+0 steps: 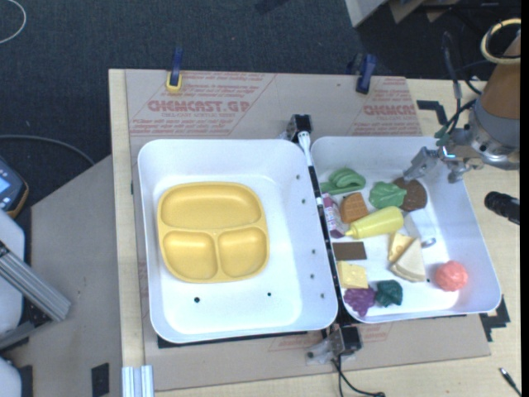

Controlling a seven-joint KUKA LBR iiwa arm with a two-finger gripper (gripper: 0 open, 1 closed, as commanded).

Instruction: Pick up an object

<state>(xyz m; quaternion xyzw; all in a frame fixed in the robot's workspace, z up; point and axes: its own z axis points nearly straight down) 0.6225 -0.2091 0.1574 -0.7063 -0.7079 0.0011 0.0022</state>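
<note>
Near edge of the right bin: a purple grape cluster (pixel 359 301) and a dark green broccoli-like piece (pixel 388 293) lie side by side, with a pink round fruit (pixel 450 276) off toward the bin's right wall.
Just behind them: a yellow cheese block (pixel 353 275), a brown chocolate bar (pixel 348 251) and a pale bread wedge (pixel 407 258).
Middle of the right bin: a yellow squeeze bottle (pixel 378 222) lies on its side, with an orange-brown piece (pixel 354 206) touching its upper left end.
Far part of the right bin: a green leafy piece (pixel 345 178), a green pepper-like piece (pixel 386 194) and a dark brown round piece (pixel 412 194) sit close together.
Left bin (pixel 157 222): holds a yellow divided plate (pixel 213 229) with three compartments, lying flat near the bin's middle.
Right bin (pixel 479 246): touches the left bin along the shared middle edge.
Pincer (pixel 421 165): hangs over the far right part of the right bin, just above the dark brown round piece; I cannot tell whether it is open or closed, and nothing is seen gripped in it.
Arm (pixel 496 114): grey with an orange band, reaching in from the right.
Surface (pixel 273 98): a cardboard sheet with red lettering, clamped at its far edge by two blue clamps (pixel 175 69).
</note>
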